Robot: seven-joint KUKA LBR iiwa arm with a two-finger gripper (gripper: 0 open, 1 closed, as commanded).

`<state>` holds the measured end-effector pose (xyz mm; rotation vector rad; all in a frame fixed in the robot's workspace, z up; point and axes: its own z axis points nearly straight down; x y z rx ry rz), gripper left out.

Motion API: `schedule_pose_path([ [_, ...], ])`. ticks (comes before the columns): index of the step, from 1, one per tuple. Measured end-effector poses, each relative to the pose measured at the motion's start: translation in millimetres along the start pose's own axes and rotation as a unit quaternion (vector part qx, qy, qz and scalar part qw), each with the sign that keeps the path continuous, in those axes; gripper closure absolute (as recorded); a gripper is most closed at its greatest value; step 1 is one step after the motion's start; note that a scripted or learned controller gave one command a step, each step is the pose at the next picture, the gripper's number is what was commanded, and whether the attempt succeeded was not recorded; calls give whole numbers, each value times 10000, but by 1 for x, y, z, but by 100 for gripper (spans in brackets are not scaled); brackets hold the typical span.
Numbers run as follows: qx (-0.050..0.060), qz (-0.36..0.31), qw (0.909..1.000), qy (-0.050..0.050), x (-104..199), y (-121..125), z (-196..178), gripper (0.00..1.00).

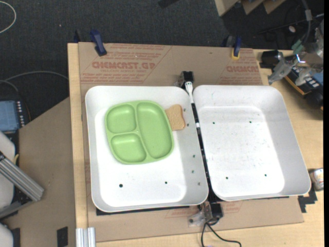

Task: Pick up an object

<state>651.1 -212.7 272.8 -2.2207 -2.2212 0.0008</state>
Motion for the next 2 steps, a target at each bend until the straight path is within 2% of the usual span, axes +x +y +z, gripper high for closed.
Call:
schedule_pose_path([
  [1,-109,-15,9999,-29,30,-52,-179,0],
  [2,-75,17,10000,-31,11,-105,-271,0],
])
